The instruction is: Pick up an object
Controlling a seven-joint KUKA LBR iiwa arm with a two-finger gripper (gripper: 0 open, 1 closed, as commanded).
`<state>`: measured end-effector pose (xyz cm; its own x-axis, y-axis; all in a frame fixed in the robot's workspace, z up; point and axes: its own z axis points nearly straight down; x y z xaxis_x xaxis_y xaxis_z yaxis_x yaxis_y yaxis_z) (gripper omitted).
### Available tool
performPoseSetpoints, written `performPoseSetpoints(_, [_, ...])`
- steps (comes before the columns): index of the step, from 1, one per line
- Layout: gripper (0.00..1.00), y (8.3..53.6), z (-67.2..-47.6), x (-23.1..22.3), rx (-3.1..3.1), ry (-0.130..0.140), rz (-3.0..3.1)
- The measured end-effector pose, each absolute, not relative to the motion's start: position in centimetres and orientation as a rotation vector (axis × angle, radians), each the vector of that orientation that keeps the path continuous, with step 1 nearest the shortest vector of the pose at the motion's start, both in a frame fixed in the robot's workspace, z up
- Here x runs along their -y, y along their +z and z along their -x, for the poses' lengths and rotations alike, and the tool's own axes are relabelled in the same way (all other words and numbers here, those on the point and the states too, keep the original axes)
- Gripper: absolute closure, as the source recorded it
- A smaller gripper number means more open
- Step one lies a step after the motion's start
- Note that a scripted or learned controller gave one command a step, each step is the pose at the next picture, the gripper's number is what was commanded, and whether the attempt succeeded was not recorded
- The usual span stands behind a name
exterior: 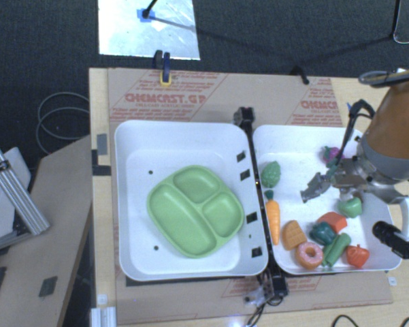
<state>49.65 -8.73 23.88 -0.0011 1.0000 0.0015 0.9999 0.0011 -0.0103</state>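
My gripper [312,188] hangs over the middle of the right bin [296,145], its fingers pointing left and spread open with nothing between them. Toys lie around it. A green leafy vegetable [270,174] is to its left and an orange carrot [273,220] lies below that by the divider. A purple toy [330,154] sits behind the wrist, and a light green piece [350,206] lies just under the wrist. Near the front are an orange bread piece [292,235], a donut [308,254], a dark teal pepper [322,234], a green cucumber [335,248] and a red tomato [357,255].
The left bin [139,148] holds a light green divided plate [194,211]. A black-clipped divider [255,196] runs between the bins. The arm's orange band [398,114] rises at the right edge, over the right bin's far side.
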Motion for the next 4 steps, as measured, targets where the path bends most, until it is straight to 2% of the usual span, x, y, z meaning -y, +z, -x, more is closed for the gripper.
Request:
performPoseSetpoints(1, [0.0, 24.4, -49.9, 8.7, 2.226, -0.002, 2.218])
performPoseSetpoints(3, [0.0, 12.3, -49.8, 9.3, 2.22, 0.004, 2.218])
performPoseSetpoints(4, [0.0, 8.5, -49.9, 9.8, 2.223, 0.003, 2.234])
